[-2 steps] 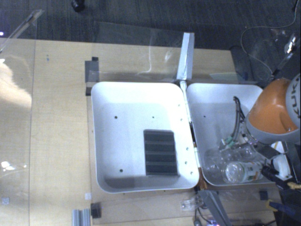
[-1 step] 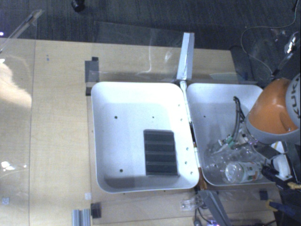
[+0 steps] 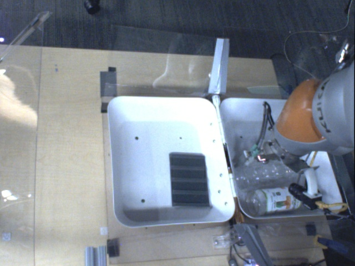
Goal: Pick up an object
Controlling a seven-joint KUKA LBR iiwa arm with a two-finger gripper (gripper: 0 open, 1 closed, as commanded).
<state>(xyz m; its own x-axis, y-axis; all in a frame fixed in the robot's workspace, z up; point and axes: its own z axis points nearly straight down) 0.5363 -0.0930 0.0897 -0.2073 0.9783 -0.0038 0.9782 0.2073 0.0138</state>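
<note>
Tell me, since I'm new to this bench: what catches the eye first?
The grey arm with its orange band looms over the right bin. In the left bin lies a dark ribbed block, near its front right. A clear bottle lies along the right bin's front edge.

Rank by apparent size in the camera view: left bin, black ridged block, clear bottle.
1. Left bin, largest by far.
2. Black ridged block, lying inside that bin.
3. Clear bottle in the right bin, smallest, though partly covered.
</note>
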